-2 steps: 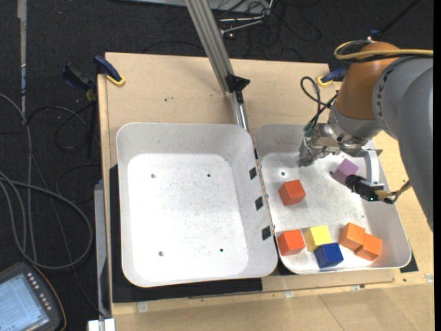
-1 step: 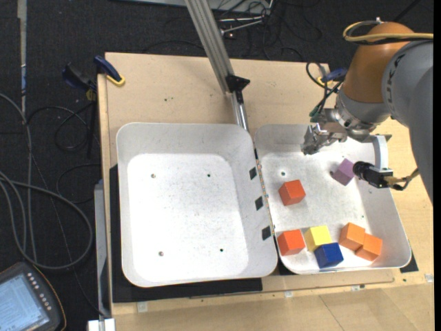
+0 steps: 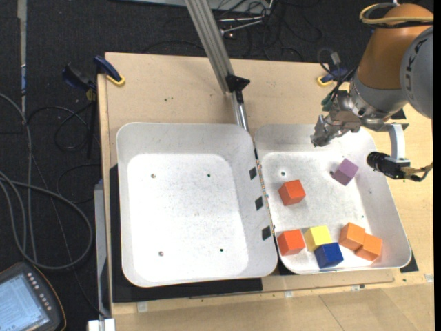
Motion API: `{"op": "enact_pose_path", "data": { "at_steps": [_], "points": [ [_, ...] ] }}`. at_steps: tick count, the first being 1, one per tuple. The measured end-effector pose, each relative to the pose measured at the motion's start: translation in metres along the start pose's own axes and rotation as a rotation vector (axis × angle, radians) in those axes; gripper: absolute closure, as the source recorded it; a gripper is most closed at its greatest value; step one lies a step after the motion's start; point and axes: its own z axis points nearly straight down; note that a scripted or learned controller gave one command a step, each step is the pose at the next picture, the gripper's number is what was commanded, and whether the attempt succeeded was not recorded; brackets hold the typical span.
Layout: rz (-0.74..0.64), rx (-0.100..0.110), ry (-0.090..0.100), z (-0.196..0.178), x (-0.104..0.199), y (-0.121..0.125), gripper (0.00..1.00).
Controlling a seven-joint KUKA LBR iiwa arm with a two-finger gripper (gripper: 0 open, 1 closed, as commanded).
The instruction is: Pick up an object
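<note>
- The arm [image 3: 396, 54] reaches in from the right and stands high over the bench. Its orange band is uppermost, and the grey wrist slants down and to the left towards the far edge of the right bin.
- The gripper [image 3: 324, 134] hangs at the wrist's low end, over the far rim of the right bin. It looks dark and blurred, so I cannot tell whether it is open or closed, and nothing can be seen in it.
- The bench [image 3: 179, 88] is pale wood and bears both bins side by side.
- The left bin [image 3: 125, 185] is white and speckled, and its right edge touches the other bin.
- The right bin [image 3: 398, 234] holds all the blocks.
- A metal pole [image 3: 207, 33] slants down from the top and ends at the far end of the seam between the bins.
- A screen [image 3: 21, 302] sits at the lower left corner, off the bench.
- A purple block [image 3: 344, 172] lies tilted, near the gripper but apart from it and nearer the camera.
- An orange block [image 3: 292, 192] lies alone in mid-bin.
- Along the near wall lie a second orange block [image 3: 291, 241], a yellow block [image 3: 318, 236] touching it and a blue block [image 3: 329, 254] just in front.
- Two more orange blocks [image 3: 362, 241] lie pressed together at the near right corner.
- Clamps [image 3: 107, 69] grip the bench's far corners.
</note>
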Motion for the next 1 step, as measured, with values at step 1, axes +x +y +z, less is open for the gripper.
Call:
{"op": "enact_pose_path", "data": {
  "at_steps": [1],
  "points": [
    [-0.002,-0.001,0.000,-0.0541,-0.0002,0.0020,1.00]
  ]
}}
